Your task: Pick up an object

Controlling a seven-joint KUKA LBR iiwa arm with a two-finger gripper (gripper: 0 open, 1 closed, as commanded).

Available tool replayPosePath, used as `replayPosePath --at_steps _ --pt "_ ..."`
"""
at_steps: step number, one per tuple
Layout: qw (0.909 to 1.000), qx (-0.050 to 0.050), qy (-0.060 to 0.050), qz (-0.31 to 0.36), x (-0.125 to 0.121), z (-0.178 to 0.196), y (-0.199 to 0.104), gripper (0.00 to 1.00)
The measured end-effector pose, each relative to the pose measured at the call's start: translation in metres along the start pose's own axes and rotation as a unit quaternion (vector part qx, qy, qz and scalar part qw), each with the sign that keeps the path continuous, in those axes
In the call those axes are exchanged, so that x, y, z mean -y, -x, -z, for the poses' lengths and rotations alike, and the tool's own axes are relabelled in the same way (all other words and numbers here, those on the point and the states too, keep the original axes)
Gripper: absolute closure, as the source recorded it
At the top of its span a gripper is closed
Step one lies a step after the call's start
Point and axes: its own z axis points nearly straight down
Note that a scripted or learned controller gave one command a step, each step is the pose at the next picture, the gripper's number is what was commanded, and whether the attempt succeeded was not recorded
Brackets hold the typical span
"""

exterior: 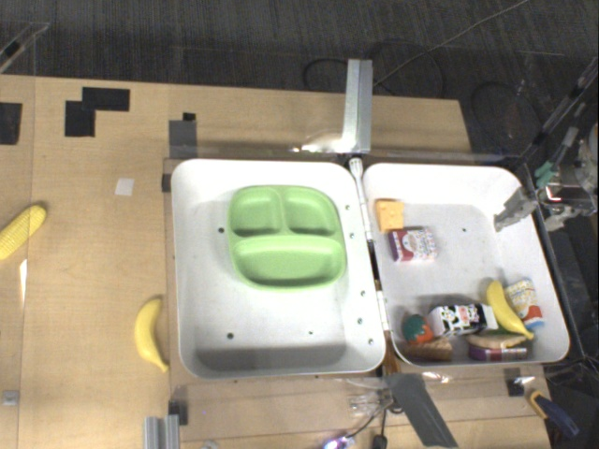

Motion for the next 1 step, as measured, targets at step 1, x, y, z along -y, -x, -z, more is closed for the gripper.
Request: replayPosePath --at_steps 1 --pt "0.995 0.0 0.0 0.1 -0.0263 -0.1076 -0.0618 0.0"
